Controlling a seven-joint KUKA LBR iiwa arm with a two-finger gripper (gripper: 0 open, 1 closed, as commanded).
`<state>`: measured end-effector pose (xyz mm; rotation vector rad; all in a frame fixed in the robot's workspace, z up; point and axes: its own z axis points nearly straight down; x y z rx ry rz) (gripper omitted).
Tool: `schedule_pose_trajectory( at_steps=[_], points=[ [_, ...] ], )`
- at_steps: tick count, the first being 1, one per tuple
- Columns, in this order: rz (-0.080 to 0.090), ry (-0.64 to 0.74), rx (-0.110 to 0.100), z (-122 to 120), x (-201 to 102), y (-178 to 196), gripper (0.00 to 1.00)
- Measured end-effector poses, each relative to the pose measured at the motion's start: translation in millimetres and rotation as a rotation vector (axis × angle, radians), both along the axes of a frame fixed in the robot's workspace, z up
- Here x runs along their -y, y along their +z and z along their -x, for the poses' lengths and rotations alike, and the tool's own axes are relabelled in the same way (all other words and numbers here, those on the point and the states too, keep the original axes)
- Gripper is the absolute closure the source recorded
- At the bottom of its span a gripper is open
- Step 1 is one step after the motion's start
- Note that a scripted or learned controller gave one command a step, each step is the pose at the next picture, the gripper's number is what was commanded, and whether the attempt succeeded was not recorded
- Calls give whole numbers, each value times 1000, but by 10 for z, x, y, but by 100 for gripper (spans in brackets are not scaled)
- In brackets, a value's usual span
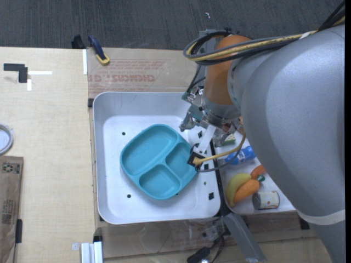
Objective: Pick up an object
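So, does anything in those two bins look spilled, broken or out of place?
Nothing looks spilled or broken. The teal divided plate lies flat in the left bin, just turned at a slant to its walls. In the right bin, a banana, carrot and blue bottle lie bunched together.

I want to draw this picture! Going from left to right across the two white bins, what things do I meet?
Teal plastic plate with three compartments → yellow banana-shaped toy → small white cylinder-shaped container.
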<state>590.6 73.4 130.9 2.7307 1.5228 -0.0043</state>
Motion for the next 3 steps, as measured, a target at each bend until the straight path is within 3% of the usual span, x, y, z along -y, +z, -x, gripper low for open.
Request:
schedule_pose_trajectory(
  at_steps=[1,2,3],
  points=[
    [-13,-108,-9,555,504,601,0],
    [-13,-204,-8,303,1357,594,0],
    [-14,-89,-9,79,1755,-403,0]
  ],
)
